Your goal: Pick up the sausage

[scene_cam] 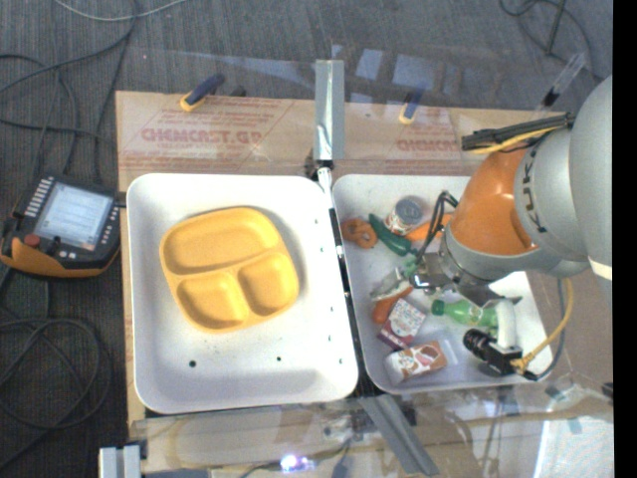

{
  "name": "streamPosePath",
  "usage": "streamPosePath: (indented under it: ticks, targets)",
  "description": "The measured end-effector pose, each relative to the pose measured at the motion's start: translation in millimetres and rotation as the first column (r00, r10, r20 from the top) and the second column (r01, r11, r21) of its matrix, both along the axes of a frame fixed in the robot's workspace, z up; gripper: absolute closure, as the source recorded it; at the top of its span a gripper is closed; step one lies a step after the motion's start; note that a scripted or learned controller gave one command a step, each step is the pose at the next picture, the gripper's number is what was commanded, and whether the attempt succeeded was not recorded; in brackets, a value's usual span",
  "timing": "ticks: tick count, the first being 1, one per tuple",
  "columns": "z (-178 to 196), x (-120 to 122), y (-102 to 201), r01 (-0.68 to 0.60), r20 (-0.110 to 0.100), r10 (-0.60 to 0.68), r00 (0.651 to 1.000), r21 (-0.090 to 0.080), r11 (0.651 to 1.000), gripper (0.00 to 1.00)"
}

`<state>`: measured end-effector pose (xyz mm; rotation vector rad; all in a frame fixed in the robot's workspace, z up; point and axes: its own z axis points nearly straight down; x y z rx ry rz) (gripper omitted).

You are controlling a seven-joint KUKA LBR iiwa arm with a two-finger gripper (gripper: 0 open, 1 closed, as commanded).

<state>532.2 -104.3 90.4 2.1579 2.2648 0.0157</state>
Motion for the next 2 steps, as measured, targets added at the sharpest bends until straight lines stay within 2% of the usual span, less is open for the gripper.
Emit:
streamPosePath:
  ticks: [1, 2]
  targets:
    - [9.0, 0.3, -1.0, 0.002, 0.000, -0.002, 1.000, -0.001, 1.000, 1.00]
    - [92.6, 20.9, 47.9, -0.313, -0.019, 0.313, 0.949, 0.001, 0.950, 1.00]
